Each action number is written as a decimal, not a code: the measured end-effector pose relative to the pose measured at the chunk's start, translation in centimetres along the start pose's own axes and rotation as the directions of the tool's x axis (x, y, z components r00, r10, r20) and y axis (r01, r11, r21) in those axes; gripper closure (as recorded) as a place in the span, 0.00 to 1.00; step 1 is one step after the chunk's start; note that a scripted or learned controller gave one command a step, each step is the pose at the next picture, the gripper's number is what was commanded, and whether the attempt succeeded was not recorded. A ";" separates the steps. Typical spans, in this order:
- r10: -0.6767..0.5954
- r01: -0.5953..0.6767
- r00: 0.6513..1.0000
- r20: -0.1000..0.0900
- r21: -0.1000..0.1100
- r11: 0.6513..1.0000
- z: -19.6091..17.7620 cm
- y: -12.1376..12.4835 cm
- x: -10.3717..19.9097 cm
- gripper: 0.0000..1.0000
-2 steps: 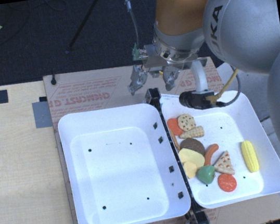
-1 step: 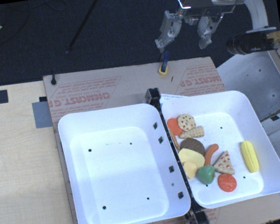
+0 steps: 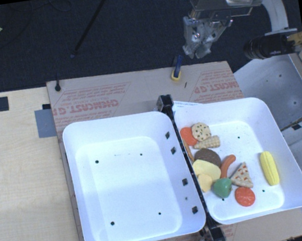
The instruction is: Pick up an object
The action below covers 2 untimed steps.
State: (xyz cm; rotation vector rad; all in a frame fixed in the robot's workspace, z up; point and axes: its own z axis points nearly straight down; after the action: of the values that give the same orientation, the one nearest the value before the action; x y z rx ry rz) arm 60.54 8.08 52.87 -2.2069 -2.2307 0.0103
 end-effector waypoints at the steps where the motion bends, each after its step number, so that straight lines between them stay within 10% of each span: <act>1: 0.014 -0.014 1.000 0.000 0.009 1.000 11.3 -6.0 -3.2 1.00; 2: 0.000 0.000 1.000 -0.007 -0.017 1.000 -1.6 -8.5 5.2 1.00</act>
State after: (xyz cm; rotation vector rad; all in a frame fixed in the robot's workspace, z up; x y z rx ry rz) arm 52.04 13.22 54.53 -2.2122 -2.2356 -0.0165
